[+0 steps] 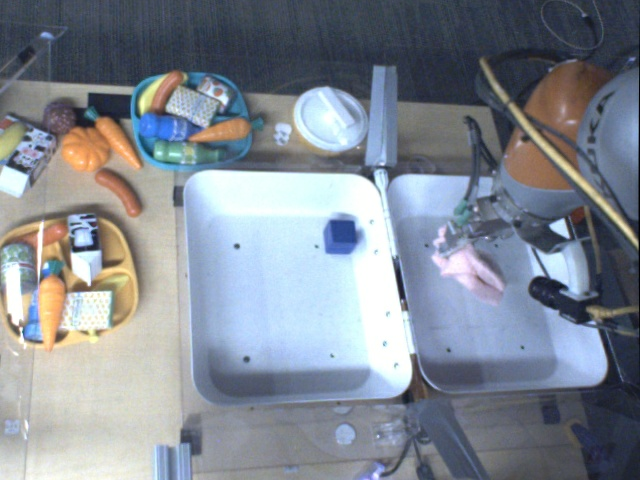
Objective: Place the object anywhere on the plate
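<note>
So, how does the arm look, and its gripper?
The arm is grey, rounded and bulky, with an orange band above the wrist. A yellow cable runs slantwise across it, and thin black cables hang beside it. The gripper is small, of grey metal, with a bit of green on it. A black cylinder-like part sticks out below the wrist.

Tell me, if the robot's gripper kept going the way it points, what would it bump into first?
Probably the pink object. The gripper points down and leftward into the right bin, and the pink object lies right at its tip. Height is hard to judge from above.
</note>
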You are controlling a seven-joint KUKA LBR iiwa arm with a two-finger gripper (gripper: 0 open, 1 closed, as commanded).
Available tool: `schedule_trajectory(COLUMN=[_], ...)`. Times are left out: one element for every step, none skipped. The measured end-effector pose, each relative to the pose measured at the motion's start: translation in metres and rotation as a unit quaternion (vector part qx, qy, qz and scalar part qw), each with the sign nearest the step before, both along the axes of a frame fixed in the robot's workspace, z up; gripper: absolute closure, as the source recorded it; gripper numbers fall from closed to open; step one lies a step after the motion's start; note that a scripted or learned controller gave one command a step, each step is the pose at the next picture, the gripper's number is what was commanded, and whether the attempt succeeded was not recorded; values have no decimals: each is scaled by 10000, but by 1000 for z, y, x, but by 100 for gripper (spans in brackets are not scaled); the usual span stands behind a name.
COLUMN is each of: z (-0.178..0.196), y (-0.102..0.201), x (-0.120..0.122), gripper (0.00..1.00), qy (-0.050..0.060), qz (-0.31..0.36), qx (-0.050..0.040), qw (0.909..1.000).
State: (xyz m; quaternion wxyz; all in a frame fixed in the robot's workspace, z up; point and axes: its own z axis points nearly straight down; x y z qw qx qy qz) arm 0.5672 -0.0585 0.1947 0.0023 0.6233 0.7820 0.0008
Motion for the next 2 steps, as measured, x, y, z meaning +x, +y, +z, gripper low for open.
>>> schedule_trajectory(z=[30,35], y=[1,47], x=[1,8], gripper=[100,100], qy=[9,9], qz=[38,2041], qx=[8,1], qw=[10000,9789])
